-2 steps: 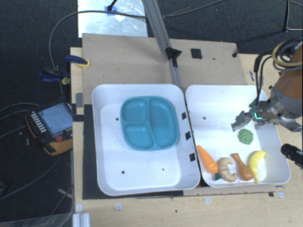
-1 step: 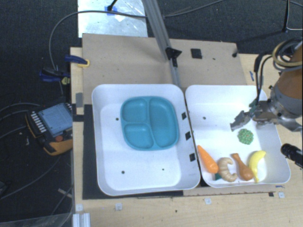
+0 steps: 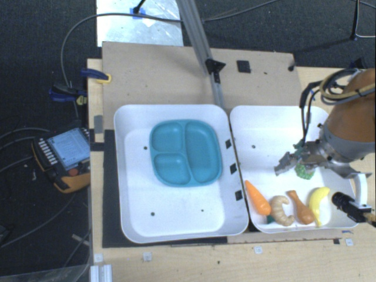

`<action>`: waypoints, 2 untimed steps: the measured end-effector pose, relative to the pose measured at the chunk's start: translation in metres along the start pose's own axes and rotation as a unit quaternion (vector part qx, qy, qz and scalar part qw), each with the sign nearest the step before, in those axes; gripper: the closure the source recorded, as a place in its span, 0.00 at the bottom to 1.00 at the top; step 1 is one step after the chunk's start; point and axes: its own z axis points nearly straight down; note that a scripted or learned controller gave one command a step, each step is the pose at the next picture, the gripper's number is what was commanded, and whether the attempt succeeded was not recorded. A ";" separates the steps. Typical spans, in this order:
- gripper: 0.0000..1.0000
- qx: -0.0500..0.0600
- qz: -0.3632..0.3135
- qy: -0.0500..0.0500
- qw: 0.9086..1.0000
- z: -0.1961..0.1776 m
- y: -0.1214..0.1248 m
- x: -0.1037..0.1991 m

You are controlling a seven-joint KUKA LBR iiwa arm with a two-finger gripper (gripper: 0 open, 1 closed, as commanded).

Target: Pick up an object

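The counter [image 3: 176, 69] carries two shallow white bins side by side. The left bin [image 3: 135, 204] holds a blue divided plate [image 3: 185, 152]. In the right bin [image 3: 258, 134] the arm [image 3: 352, 122] reaches in from the right, and its hand [image 3: 296, 163] hangs low over the bin floor; whether it is wide or narrow cannot be told. A small green object [image 3: 304, 171] lies directly under and against the hand, partly hidden by it. Along the near wall of the right bin lie a carrot [image 3: 257, 197], a tan curled piece [image 3: 281, 210], an orange-brown drumstick [image 3: 300, 207] and a banana [image 3: 318, 202], all just below the hand and apart from it.
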 end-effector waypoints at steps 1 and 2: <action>0.00 -0.001 0.000 0.000 1.000 0.056 0.005 0.009; 0.00 -0.004 0.000 0.000 1.000 0.098 0.007 0.009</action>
